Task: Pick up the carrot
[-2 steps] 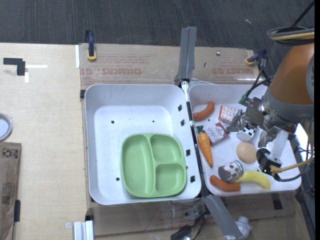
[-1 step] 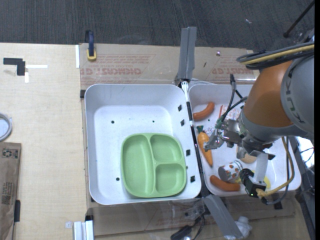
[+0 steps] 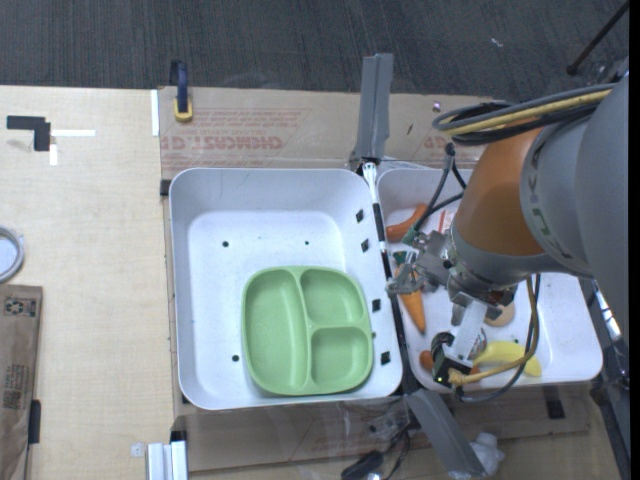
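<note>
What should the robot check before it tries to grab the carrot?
1. Carrot in sight: ok. An orange carrot lies in the right bin, near the wall shared with the left bin.
2. Pincer over the correct bin: ok. The pincer is low inside the right bin.
3. Pincer lined up on the carrot: not ok. It sits beside the carrot, toward the yellow toy.
4. Carrot already held: not ok. Nothing orange shows between the fingers.
5. Neighbours out of the way: cannot tell. Another orange piece and small toys crowd the spot, partly hidden by the arm.
6. Green plate out of the way: ok, in the left bin.
</note>
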You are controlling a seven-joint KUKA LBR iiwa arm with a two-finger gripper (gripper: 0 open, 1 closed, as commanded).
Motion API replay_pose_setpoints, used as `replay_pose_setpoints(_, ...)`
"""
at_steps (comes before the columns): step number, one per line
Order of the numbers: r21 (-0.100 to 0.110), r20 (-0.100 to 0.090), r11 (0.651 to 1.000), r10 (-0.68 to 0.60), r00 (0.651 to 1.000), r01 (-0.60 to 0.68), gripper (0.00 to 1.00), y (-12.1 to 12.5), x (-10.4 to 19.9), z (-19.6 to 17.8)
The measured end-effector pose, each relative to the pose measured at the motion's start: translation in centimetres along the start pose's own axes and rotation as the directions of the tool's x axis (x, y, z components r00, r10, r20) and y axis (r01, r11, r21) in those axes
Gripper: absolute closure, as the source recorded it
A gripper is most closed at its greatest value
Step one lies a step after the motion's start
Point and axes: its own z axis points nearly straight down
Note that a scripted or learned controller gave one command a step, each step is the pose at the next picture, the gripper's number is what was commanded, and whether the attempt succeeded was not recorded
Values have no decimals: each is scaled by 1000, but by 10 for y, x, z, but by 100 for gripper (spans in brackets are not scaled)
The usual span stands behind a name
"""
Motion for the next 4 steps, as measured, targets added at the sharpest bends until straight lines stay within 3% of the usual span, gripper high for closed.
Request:
replay_pose_setpoints(1,0,0,999,32,999,-32,0,40,-34,0)
replay_pose_setpoints(2,3,0,942,335,942,-335,0,63,-92,100)
replay_pose_setpoints(3,7,4,943,334,943,-334,100,62,-93,92)
replay_pose_setpoints(4,0,-1,999,55,999,-55,100,2,-3,0)
